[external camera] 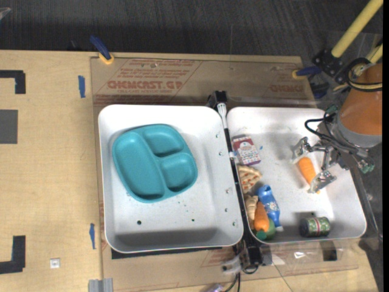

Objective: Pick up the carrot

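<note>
Arm: grey KUKA arm with its orange band, highest thing over the bench, reaching in from the right above the right bin.
Bench: brown cardboard-coloured surface with black tape marks at the left and blue tape tabs; a sheet printed in red lettering lies behind the bins.
Floor: dark carpet beyond the far edge of the bench; a yellow pole slants in at the upper right.
Left bin: shallow white bin, speckled with a few dark spots.
Right bin: shallow white bin, touching the left bin along a dark seam with clamps at each end.
Tray: teal divided plate with three compartments, lying tilted in the left bin.
Clutter (all along the right bin's left wall): a red-and-white packet, a tan waffle-like piece just below it, a blue toy, and a second orange, carrot-shaped piece with a green end at the near corner.
Can: small green can lying on its side near the bin's front wall, well apart from the clutter.
Gripper: gripper with metal fingers spread open, one finger to the left and one to the lower right (not clamped shut).
Carrot: orange carrot, short and tapered, lying aslant between the open fingers in the right half of the right bin; whether the fingers touch it is unclear.
</note>
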### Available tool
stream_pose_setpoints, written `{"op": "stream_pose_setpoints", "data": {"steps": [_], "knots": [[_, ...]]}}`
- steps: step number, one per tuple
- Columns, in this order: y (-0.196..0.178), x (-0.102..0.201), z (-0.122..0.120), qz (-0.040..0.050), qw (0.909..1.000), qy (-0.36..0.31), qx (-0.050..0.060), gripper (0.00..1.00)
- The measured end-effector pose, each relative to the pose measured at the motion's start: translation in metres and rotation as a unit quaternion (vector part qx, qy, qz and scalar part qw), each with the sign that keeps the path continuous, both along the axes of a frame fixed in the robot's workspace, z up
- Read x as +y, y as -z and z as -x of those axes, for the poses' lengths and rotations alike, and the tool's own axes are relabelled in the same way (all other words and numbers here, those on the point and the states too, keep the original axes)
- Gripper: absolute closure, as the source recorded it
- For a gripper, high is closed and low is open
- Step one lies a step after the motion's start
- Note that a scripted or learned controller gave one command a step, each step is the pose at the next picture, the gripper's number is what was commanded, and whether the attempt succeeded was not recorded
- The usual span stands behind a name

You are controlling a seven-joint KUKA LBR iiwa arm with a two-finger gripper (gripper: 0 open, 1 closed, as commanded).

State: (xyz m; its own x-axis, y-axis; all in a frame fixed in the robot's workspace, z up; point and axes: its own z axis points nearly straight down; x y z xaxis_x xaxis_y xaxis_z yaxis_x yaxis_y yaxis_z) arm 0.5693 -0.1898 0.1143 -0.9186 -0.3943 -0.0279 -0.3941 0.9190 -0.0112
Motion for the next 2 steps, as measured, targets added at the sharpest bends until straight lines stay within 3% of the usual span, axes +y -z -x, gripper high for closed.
{"op": "stream_pose_setpoints", "data": {"steps": [1, 2], "knots": [[0.025, 0.020, -0.011, 0.0002, 0.9992, 0.038, 0.009, 0.00], [0.010, 0.022, -0.016, 0.0000, 0.9993, 0.038, 0.001, 1.00]]}}
